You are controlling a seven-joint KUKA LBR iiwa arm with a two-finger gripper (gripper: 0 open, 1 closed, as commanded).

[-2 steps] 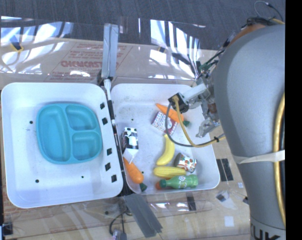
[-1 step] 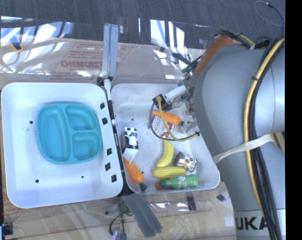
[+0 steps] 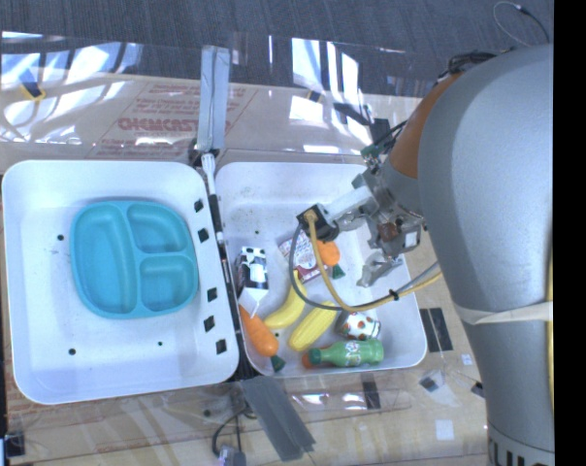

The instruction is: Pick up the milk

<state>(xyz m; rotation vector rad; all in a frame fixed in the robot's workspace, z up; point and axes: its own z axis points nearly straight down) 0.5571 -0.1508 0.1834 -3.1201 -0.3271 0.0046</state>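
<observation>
Where the arm [image 3: 487, 221] crowds the right bin [image 3: 274, 178], we cannot tell how its gripper [image 3: 375, 255] is set. We log, leftward first: one blue tray [image 3: 133, 258] in the left bin [image 3: 31, 289]; one milk carton [image 3: 253, 267] at the right bin's left side, long axis near-to-far; one carrot [image 3: 259, 333]; two bananas [image 3: 303, 318]; one green bottle [image 3: 346, 355].
</observation>
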